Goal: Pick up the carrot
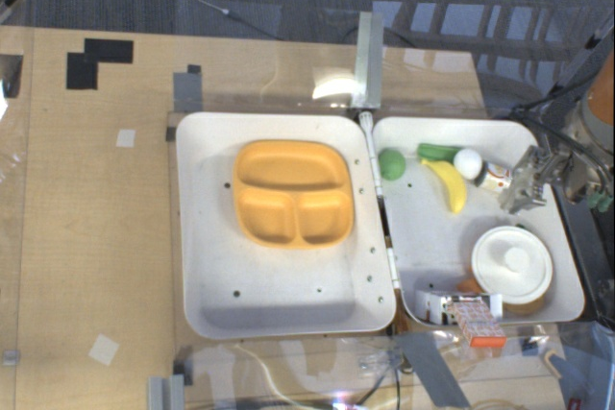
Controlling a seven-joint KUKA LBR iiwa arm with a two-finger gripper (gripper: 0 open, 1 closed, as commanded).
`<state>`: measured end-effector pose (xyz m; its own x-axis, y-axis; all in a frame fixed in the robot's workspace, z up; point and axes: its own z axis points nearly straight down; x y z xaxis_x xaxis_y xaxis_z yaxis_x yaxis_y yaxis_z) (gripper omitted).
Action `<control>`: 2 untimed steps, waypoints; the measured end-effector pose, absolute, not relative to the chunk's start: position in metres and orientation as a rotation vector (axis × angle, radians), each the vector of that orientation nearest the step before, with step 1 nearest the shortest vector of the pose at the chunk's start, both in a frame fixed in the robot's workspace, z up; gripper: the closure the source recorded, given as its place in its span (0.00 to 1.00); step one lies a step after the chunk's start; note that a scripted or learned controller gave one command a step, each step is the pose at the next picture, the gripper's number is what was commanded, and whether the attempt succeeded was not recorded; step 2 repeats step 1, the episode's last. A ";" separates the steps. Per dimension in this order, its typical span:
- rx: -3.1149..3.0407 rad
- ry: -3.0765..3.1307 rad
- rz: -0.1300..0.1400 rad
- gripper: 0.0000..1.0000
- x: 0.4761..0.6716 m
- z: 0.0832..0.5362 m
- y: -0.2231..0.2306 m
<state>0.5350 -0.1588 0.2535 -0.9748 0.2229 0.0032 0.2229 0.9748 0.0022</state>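
Red-and-white cardboard carton [476,320] sits just before the round white bowl [512,261]. The orange carrot [468,286] peeks from under that bowl's near rim, its long axis hidden. The tool [527,189] hangs just beyond the bowl, and I cannot tell its state.

**Arm and gripper, as seen from above**

Grey metal gripper [527,187] with thin, pale fingers [520,199] and a boxy, angular body. Behind it, a grey wrist section, partly blurred. Orange band [602,101] at the frame edge, rounded in shape. Dark cables [562,91] running along the arm. Small green spot near the wrist, too small to identify.
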 end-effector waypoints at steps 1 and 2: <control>-0.141 -3.159 0.010 1.00 0.531 0.427 -0.207; -0.141 -3.159 0.010 1.00 0.531 0.427 -0.207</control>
